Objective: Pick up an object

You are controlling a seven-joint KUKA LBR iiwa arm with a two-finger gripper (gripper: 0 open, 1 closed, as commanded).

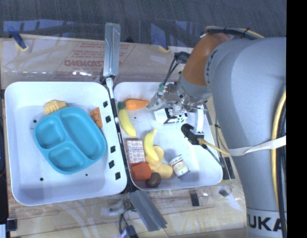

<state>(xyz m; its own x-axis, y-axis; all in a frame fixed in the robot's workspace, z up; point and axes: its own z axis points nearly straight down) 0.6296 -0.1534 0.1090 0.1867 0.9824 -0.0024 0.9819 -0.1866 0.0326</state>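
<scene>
The grey arm comes in from the right, and its gripper [172, 114] hangs over the back middle of the right bin [209, 155]. Just left of the gripper lies an orange carrot [136, 104]. A yellow banana [127, 122] lies along the bin's left wall. Nearer the front sit a second banana [150, 145], a pale snack packet [135, 151], a red block [141, 171], a dark brown ball [153, 180], a yellow fruit [165, 170] and a small can [179, 165]. I see nothing held under the gripper.
In the left bin [25, 182] lie a blue divided plate [69, 139], a yellow corn piece [54, 106] and a small orange item [97, 117]. A grey divider strip [111, 51] runs between the bins at the back. A black cable clip [189, 131] hangs over the right bin.
</scene>
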